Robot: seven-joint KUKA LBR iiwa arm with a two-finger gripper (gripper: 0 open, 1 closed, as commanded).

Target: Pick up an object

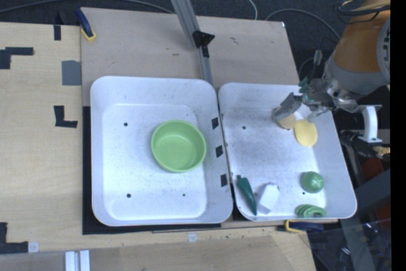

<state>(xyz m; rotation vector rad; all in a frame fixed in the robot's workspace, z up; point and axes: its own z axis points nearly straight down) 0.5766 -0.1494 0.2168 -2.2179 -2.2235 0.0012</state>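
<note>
Two white bins [101, 136] hold one green bowl [178, 146].

Grey arm [355, 76], orange band above wrist, dark cables, grey metal fingers [283, 110].

The grey KUKA arm with its orange band [363, 35] enters from the right edge and bends down and leftward. Its grey wrist [346, 82] sits just right of the two-finger gripper [287, 115], which points left and slightly down. The fingers are too small and blurred to tell how they stand.
</note>
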